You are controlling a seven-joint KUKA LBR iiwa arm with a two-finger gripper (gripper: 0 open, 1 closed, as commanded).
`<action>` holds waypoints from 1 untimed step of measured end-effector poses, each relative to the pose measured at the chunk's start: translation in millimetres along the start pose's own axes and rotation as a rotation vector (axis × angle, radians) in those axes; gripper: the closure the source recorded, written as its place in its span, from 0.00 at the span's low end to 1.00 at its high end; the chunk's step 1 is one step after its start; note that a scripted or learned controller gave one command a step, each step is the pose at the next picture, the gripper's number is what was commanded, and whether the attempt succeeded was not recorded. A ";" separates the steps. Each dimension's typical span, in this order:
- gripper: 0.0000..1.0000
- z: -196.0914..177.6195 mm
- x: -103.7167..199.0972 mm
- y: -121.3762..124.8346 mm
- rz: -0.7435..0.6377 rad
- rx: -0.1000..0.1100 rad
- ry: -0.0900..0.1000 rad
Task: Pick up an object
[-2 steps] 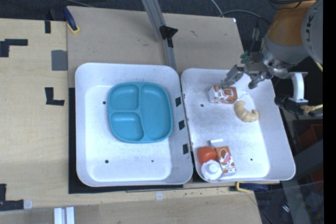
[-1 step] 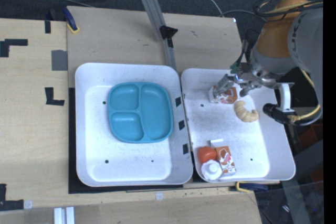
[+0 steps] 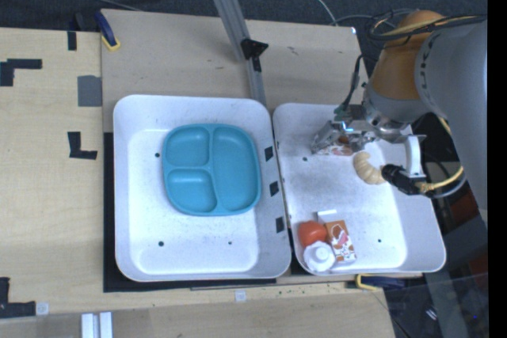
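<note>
Hand (image 3: 331, 137) low in the right bin (image 3: 412, 249); its grip state perhaps unreadable; croissant (image 3: 367, 167) just beside

Two bins sit side by side on the bench (image 3: 47, 170). The left bin (image 3: 131, 194) holds a divided plate (image 3: 211, 169). In the right bin (image 3: 412, 241), a croissant (image 3: 367, 167) lies behind a carton (image 3: 339, 241) and bottle (image 3: 318, 256) at the front edge.

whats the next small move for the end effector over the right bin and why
Probably a short shift toward the pale tan, curved pastry-like piece and a descent onto it. The end effector sits near the far edge of the right white bin, with the piece lying just beside it on the bin floor, closer than the orange and white items at the near edge.
</note>
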State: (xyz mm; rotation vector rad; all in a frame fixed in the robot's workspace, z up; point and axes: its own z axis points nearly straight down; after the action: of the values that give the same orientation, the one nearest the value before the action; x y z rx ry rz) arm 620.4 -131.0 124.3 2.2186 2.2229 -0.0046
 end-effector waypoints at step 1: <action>1.00 -12.7 0.6 0.8 -0.001 -0.002 0.001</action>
State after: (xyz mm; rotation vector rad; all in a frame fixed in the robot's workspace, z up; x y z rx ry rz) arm 621.1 -130.3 137.0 2.2164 2.2239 -0.0011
